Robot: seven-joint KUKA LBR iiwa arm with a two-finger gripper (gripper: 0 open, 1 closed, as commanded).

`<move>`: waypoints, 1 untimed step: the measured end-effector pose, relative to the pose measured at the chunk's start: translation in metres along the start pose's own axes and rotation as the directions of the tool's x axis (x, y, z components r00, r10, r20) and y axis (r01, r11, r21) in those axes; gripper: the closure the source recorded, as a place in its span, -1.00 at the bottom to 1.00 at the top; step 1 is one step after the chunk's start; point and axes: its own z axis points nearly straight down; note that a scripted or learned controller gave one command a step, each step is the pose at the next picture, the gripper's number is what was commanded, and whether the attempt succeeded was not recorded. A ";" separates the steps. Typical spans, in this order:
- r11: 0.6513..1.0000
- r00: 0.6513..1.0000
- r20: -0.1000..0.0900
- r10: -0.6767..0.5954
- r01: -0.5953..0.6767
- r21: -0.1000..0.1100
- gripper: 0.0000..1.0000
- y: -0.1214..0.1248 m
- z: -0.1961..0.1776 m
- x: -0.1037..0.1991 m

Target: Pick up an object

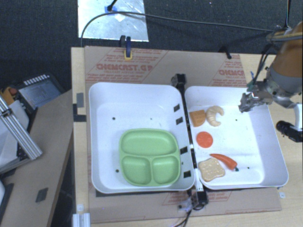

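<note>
Tool [246, 103], fingers' state unclear, hovers over the right bin [265, 141], croissant [215, 115] near its left.

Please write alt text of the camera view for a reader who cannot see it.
The end effector hangs over the far right side of the right bin, apart from the toy foods in it: croissant, orange wedge, red slice, chili and toast. The left bin holds a green tray.

The arm [288, 67] reaches in from the right, its claw [247, 101] angled downward-left.
</note>
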 end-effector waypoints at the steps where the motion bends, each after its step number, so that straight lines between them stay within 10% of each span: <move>1: 1.000 1.000 0.000 -0.001 0.001 -0.001 1.00 -0.004 -0.063 0.000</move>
